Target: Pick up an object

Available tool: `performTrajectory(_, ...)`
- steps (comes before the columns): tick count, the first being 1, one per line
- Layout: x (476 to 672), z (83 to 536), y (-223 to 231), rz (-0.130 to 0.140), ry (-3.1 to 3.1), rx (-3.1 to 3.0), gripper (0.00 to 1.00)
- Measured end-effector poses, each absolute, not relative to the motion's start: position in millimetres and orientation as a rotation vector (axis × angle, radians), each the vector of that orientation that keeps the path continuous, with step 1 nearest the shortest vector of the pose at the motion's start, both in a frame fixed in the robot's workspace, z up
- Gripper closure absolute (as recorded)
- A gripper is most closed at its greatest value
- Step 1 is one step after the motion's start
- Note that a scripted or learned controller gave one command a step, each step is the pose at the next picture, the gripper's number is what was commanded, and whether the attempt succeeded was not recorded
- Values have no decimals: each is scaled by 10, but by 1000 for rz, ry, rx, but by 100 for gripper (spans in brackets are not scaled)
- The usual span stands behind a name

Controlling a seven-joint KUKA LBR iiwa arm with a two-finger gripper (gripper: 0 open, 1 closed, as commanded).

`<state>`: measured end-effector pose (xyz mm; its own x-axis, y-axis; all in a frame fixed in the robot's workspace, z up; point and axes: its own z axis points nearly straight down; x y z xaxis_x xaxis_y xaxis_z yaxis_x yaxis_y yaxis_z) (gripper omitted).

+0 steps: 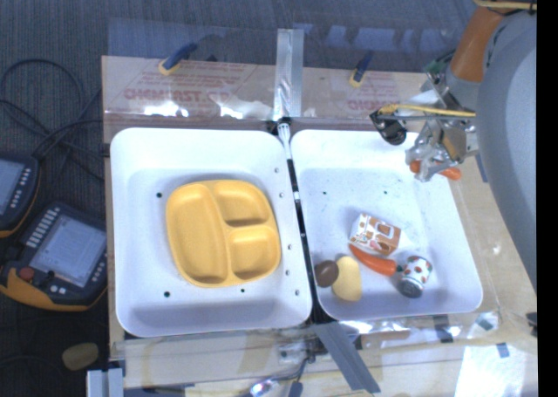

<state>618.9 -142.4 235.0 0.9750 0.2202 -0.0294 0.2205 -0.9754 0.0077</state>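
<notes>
Your grey arm (514, 81) reaches in over the right white bin (462, 238); the left white bin (131, 238) holds a yellow divided plastic tray (222, 231). Your jaws (433, 162) hang at the right bin's far edge, clamped on a small orange piece (448, 172). Near the front wall lie a patterned packet (375, 234), orange carrot (377, 262), yellow potato-shaped toy (348, 278) and small cup (413, 273).

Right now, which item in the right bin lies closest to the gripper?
The white packet with brown print. It lies at the top of the cluster, toward the gripper; the carrot, cup, potato lie lower.
</notes>
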Motion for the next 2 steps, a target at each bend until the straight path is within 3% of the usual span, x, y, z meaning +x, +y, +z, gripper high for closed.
performTrajectory(1,6507,2026,-1018,-10,327,3126,100)
performTrajectory(2,6572,1473,-1925,-10,353,3120,100)
